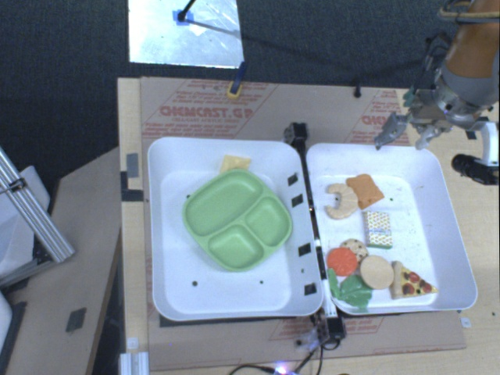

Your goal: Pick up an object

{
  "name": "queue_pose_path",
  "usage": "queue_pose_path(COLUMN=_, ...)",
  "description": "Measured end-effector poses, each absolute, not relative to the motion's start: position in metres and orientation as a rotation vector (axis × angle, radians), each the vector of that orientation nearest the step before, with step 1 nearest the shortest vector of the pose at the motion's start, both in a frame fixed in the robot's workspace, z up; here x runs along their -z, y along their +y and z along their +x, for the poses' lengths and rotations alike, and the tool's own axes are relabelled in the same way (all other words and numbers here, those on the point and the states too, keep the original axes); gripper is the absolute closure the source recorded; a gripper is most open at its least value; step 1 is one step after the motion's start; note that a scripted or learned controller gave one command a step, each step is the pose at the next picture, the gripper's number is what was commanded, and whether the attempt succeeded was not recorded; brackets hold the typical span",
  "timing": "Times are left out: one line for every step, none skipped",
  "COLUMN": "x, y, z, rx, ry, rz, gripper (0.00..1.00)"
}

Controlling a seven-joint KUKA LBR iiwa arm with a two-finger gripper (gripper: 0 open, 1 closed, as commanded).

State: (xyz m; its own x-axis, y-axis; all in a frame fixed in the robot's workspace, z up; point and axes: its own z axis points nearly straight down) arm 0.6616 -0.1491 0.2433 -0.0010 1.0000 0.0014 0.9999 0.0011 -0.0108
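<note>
While the toast [365,188] lies flat at the far side of the right bin [445,201], touching the croissant [341,200], my gripper [406,133] hangs spread and empty over the far rim; I should descend centred, clear of the croissant.

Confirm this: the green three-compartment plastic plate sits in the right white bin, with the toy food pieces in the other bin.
Not quite. The camera view shows the green three-compartment plastic plate in the left white bin; the toy food pieces lie in the right white bin.
</note>
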Motion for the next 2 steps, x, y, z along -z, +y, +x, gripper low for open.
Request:
queue_pose_path(x=-0.252, y=-0.149, z=0.664, rx=0.001, ry=-2.226, rz=-2.219, gripper=0.00)
queue_pose_path(x=-0.207, y=-0.141, z=0.664, rx=-0.001, ry=-2.227, rz=-2.215, gripper=0.00)
